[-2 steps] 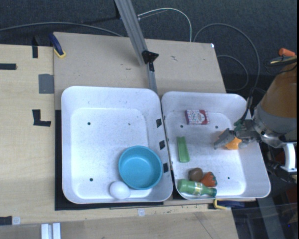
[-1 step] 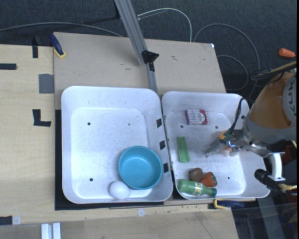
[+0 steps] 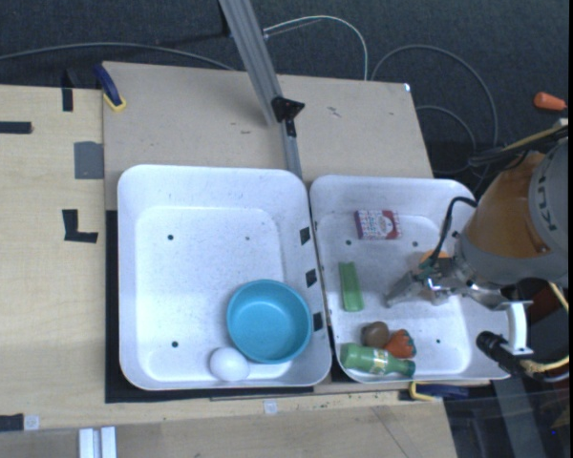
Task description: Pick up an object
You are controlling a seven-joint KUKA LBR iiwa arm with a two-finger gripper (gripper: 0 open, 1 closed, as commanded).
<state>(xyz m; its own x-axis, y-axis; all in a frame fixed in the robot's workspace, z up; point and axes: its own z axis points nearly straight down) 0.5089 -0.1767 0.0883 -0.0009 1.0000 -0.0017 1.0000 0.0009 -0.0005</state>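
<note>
Below me a tan board (image 3: 210, 113) lies on a pale wooden bench (image 3: 29, 256) marked with black tape, dark carpet and looping white cables beyond it, and a grey pole (image 3: 253, 51) slants down to the seam between my two white bins. The left bin (image 3: 148, 256) carries a blue bowl (image 3: 268, 321) with a white ball (image 3: 229, 363) touching its near side. My arm (image 3: 516, 222) comes in from the right, orange band showing, wrist bent low over the right bin (image 3: 430, 198). My gripper (image 3: 411, 289) points left at the bin floor, and I cannot tell how wide it stands or whether it has anything. Nearby lie a green block (image 3: 350, 286), a red-and-white packet (image 3: 376, 224) whose print is too small to read, a brown lump (image 3: 374, 333), an orange piece (image 3: 400, 343) and a green bottle (image 3: 372, 360) on its side.
</note>
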